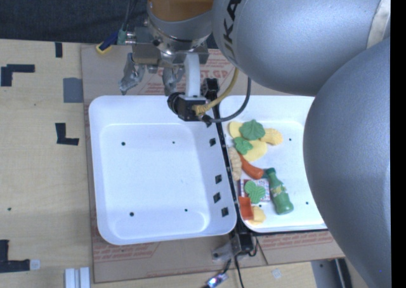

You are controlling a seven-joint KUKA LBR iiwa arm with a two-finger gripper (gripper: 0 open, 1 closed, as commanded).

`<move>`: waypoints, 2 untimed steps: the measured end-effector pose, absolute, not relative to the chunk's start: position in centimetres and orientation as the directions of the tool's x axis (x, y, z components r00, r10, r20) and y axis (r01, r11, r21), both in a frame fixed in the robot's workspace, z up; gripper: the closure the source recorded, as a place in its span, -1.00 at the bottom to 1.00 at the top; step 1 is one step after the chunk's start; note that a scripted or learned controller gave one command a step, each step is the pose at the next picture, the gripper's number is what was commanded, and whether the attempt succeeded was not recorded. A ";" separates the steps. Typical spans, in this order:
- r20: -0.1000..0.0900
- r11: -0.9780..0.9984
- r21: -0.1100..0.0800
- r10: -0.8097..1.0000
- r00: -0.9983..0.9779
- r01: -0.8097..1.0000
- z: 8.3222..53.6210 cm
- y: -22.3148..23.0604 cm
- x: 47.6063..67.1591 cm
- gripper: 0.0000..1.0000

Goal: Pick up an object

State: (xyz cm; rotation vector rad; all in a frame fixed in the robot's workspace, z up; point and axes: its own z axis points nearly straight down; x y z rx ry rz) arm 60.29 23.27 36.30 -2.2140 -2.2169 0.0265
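Two white bins side by side on the surface (38, 153): left bin (101, 153), right bin (298, 122). Heaped along the right bin's left side, just beside the divide: a green leafy toy (252, 130) atop yellow pieces (257, 150), an orange carrot-like piece (252, 169), a green bottle (280, 196) lying flat, a red-and-white packet (255, 191). Gripper (151, 80) up at the far rim of the left bin, well apart from the heap, with nothing visibly held; open or closed, cannot tell (too much cabling and bracket in the way). Step in hand, judging by this: the approach, barely begun. To do it well: swing across toward the right bin; choose the green bottle, lying at the heap's edge with bare bin floor to its right; line up across its narrow body, not along it; descend straight, staying off the bin wall and the neighbouring packet; close only once low enough; then lift slowly and check for something actually caught
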 end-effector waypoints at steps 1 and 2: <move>0.004 0.003 0.012 1.000 -0.003 1.000 54.2 23.3 63.0 1.00; -0.006 0.001 -0.017 1.000 -0.001 1.000 36.3 23.3 59.1 1.00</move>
